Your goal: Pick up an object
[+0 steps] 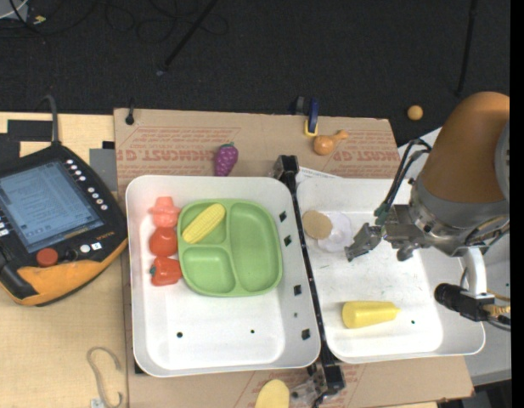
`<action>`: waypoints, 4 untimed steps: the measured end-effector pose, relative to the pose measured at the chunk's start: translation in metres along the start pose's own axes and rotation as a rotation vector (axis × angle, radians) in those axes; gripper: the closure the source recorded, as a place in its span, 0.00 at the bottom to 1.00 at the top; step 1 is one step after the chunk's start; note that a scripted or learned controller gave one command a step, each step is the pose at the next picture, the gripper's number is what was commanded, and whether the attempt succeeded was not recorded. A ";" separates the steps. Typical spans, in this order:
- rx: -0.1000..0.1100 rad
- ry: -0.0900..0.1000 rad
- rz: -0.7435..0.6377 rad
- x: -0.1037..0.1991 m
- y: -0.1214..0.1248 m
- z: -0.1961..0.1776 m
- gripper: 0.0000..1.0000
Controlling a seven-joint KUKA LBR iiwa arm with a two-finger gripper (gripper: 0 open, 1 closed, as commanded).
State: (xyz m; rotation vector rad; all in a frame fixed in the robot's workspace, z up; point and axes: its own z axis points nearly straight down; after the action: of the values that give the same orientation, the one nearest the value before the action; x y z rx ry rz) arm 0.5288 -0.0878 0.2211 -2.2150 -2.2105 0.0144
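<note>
Claw (363,246) hangs low over your right bin (453,340), fingers apart and holding nothing, likely lined up for the tan round piece (317,224) near that bin's far left corner, while the yellow wedge (369,314) lies by its near edge and the left bin (212,340) carries a green tray (245,257) holding corn (202,223).

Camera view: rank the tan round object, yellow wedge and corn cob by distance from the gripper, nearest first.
1. Tan round object, left of the gripper, same bin.
2. Yellow wedge, below it, near the bin's front.
3. Corn cob, in the green tray, other bin.
</note>
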 end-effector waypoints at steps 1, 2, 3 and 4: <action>-0.012 -0.001 -0.002 0.000 0.002 -0.007 0.00; -0.008 -0.001 -0.002 -0.002 0.005 0.037 0.00; -0.007 0.000 -0.003 0.008 0.004 0.098 0.00; -0.014 -0.004 0.001 0.008 0.005 0.135 0.00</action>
State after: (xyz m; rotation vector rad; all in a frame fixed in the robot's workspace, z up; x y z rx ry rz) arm 0.5314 -0.0795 0.0866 -2.2251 -2.2191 0.0036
